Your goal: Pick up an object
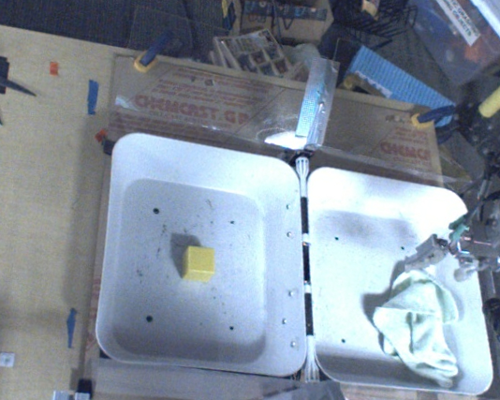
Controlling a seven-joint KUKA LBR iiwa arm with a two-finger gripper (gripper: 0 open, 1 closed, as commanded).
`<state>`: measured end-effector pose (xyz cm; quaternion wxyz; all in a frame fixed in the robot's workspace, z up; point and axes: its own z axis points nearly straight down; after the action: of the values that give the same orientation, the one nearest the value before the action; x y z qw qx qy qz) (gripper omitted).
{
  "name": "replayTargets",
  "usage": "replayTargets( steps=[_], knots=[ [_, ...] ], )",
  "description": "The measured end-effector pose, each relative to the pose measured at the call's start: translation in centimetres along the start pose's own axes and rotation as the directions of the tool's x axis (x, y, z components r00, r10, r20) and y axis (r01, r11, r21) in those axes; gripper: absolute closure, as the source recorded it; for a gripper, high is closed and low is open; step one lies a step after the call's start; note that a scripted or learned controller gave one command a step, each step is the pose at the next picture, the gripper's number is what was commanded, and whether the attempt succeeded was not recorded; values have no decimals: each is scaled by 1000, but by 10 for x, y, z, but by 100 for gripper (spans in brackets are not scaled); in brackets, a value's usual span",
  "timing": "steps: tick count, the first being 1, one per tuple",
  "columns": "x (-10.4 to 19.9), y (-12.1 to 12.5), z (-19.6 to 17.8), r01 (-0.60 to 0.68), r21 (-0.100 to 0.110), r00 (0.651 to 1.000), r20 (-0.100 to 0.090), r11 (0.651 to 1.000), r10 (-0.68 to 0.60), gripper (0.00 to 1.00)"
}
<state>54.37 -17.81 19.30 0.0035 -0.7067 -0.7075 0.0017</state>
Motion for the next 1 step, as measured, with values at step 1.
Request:
replayTargets(
  steps=[1],
  knots=[
    [22, -54, 77, 196, -1, 981, 1, 981, -196, 0]
  ],
)
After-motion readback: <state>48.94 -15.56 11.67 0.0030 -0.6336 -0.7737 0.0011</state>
